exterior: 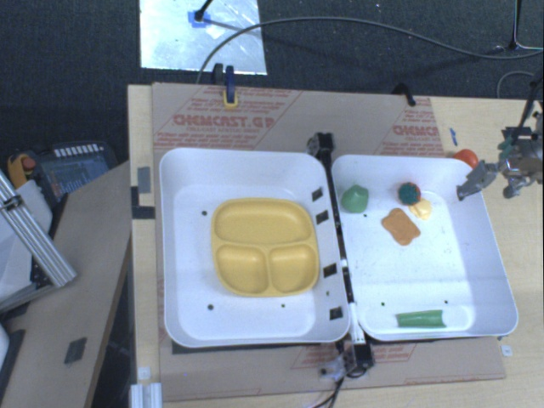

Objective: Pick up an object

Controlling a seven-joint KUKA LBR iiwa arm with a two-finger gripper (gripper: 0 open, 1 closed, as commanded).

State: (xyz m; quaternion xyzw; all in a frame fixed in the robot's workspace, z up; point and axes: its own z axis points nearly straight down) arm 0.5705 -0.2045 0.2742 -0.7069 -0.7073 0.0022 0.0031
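Foil sheet [202, 22], perhaps a teach pendant [75, 167] at left.

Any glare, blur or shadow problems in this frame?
Camera view: even overhead light, soft shadows; strong glare on the foil sheet up top; white bins near overexposed; the end effector at right looks slightly soft; small items stay distinguishable by colour.

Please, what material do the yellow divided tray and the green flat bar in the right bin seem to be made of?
The yellow tray looks like moulded plastic with a matte finish: uniform colour, rounded compartment walls, soft dull highlights. The green bar, lying near the front wall of the right bin, looks like plastic or foam, perhaps toy food; its colour is flat and even, but it is too small to tell for certain.
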